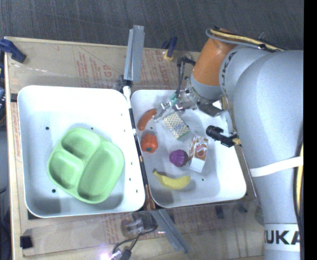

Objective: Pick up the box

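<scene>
A robotics lab: a plywood table (66,64) fitted with blue clamps (11,49) carries two white bins (34,99), toy food and an industrial arm (256,91), on grey carpet (66,10).

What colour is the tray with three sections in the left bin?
Light green: the tray, seen in the camera view.

Single fixed overhead camera, slanted down, probably mid-distance, both bins (31,145) visible
</scene>
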Tool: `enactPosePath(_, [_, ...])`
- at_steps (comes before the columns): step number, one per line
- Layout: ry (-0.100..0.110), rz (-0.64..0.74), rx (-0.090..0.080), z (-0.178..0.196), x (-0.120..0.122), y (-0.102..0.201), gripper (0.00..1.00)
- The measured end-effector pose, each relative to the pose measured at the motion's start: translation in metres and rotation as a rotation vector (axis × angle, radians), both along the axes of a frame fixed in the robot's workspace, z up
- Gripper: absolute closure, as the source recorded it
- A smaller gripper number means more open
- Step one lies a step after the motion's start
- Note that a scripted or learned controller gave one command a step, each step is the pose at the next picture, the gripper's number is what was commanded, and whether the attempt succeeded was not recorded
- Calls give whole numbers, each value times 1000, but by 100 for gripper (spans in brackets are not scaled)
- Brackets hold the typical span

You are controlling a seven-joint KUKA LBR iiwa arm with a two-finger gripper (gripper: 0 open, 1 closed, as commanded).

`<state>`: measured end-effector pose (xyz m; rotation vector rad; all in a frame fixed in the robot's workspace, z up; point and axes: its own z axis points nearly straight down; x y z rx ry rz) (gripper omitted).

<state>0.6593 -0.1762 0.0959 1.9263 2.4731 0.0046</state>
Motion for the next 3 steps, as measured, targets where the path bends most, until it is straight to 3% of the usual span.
enactPosePath(1, [1,69,0,1,-30,-5,0])
enactPosePath(2, [-3,71,-3,12,-28,-5,100])
enactPosePath(3, [6,354,0,137,-70,70,100])
